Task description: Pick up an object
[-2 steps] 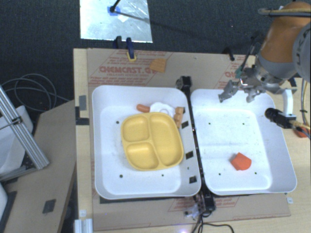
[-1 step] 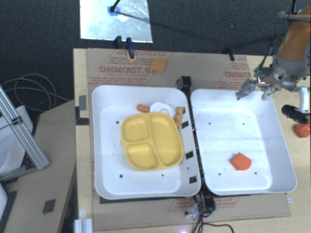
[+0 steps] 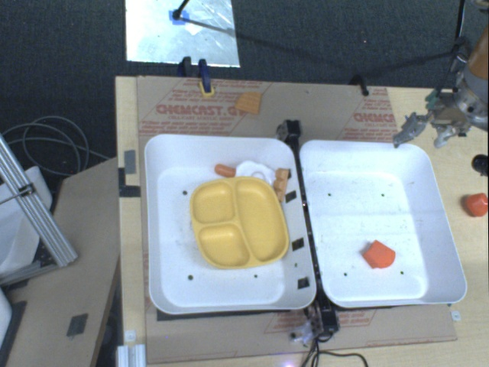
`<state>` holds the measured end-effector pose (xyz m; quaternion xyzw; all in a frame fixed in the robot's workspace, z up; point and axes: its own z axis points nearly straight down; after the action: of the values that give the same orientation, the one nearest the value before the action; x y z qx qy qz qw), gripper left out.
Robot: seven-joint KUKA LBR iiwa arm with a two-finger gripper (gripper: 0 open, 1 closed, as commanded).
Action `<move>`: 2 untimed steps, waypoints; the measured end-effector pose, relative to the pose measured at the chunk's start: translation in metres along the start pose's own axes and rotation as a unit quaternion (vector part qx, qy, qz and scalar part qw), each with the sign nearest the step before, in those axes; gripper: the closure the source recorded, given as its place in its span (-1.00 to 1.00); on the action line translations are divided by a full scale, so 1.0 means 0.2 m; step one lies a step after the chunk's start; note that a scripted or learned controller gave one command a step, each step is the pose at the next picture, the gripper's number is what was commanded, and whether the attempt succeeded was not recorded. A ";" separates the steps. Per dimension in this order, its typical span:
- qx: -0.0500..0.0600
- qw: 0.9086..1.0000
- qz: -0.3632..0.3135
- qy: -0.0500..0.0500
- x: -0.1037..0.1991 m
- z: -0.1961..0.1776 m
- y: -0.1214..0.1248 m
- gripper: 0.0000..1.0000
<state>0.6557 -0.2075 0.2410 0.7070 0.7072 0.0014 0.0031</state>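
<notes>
Sitting well left of the jaws (image 3: 425, 127), the left bin (image 3: 164, 281) holds a yellow tray (image 3: 238, 222), a white cup (image 3: 254, 172), an orange sausage (image 3: 225, 170) and a tan block (image 3: 281, 181). The right bin (image 3: 435, 205), below the jaws, holds an orange block (image 3: 379, 254). The jaws hang spread open over its far rim, gripping nothing.

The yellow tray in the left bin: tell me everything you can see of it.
The yellow tray is a rounded-corner divided plate with three compartments, two toward the far side and a wider one nearer the camera. It looks like matte plastic, one pale yellow colour throughout. It lies flat, right way up, turned at a slight angle, near the middle of the left bin. Its compartments hold nothing. A white object sits at its far edge, seemingly touching or partly under it.
</notes>
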 end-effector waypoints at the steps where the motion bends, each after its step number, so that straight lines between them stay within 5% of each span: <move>1: -0.002 1.000 -0.002 0.000 0.01 -0.34 0.08 -1.00; 2: 0.004 1.000 0.002 0.002 0.00 -0.36 -0.54 -1.00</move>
<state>0.5470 -0.2076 0.3130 0.7084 0.7058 -0.0005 -0.0010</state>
